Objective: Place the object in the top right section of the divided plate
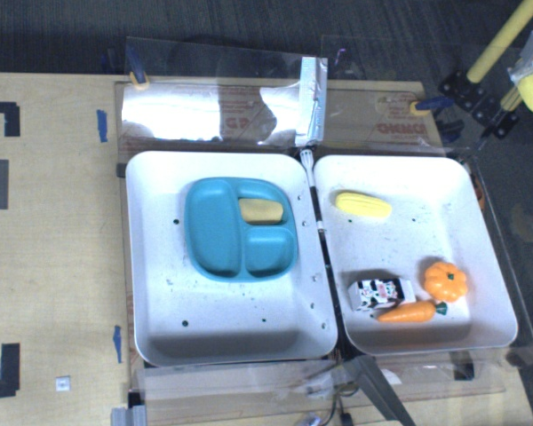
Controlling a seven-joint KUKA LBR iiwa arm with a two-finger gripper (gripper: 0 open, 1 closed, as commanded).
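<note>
Bread-coloured object (pixel 261 210) is lying in the divided plate (pixel 215 238)'s top right section in the left bin (pixel 151 309), so placing is looking done, though I cannot tell the jaws' state.

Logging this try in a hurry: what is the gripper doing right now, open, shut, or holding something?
Gripper: cannot be told. A yellowish oblong food piece already lies in the top right section of the blue divided plastic plate.

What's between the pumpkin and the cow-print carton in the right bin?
Mostly bare bin floor; the carrot lies just below, its tip under the carton, its green top under the pumpkin, in the camera view.
</note>
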